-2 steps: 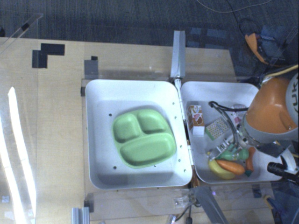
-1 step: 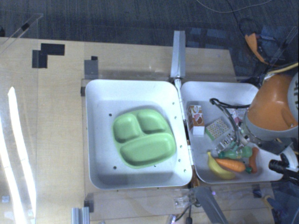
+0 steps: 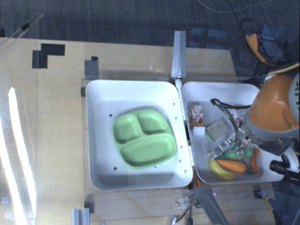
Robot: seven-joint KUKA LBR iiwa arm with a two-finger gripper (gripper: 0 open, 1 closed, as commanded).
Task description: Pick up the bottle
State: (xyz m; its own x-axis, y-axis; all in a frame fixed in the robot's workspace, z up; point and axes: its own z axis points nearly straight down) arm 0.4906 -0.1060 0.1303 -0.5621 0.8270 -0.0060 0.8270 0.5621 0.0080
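The bottle looks like a green, partly clear object lying low in the right bin, largely covered by the wrist. My gripper reaches down into that bin from the right and sits right at the bottle's left end. The grey wrist and orange band hide the bottle's upper side. It is not visible whether anything is held.
An orange carrot and a yellow banana lie just in front of the bottle. A small carton, a white cube and a speckled green pad lie left of the gripper. The left bin holds a green divided plate.
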